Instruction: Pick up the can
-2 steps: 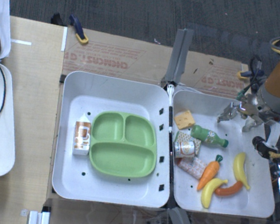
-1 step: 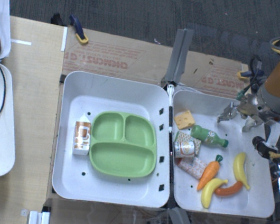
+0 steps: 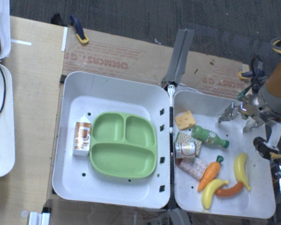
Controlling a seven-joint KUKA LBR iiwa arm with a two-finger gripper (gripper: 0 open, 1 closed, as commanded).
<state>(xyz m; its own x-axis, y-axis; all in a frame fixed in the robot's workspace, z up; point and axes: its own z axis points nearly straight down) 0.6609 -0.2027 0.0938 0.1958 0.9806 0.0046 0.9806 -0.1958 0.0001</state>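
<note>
Nearest the camera, a yellow plastic banana (image 3: 212, 192) and an orange-red plastic chilli (image 3: 231, 190) are seen at the front of the right white bin (image 3: 252, 210), well in front of the jaws. Next come an orange toy carrot with a green top (image 3: 209, 174), a pinkish flat packet (image 3: 193, 168) and a second yellow banana (image 3: 242, 170).

The small silver can with a printed label (image 3: 185, 147) is lying on its side by the bin's left wall, touching the packet, well apart from the jaws, to their left in the view and nearer the camera. It is judged light, stiff and thin-walled, smooth, and likely to roll. It is best taken across the round body at mid-length, though it is crowded by neighbours.

A green plastic bottle (image 3: 209, 137) lies just behind the can, then a yellow cheese wedge (image 3: 185, 120).

The two-finger gripper (image 3: 240, 119) hangs over the bin's far right corner with its jaws apart and nothing between them.

The left white bin (image 3: 59, 176), far left of the jaws, holds a green divided plate (image 3: 124, 145) and a small brown-and-white carton (image 3: 82, 138) just beside it.
</note>
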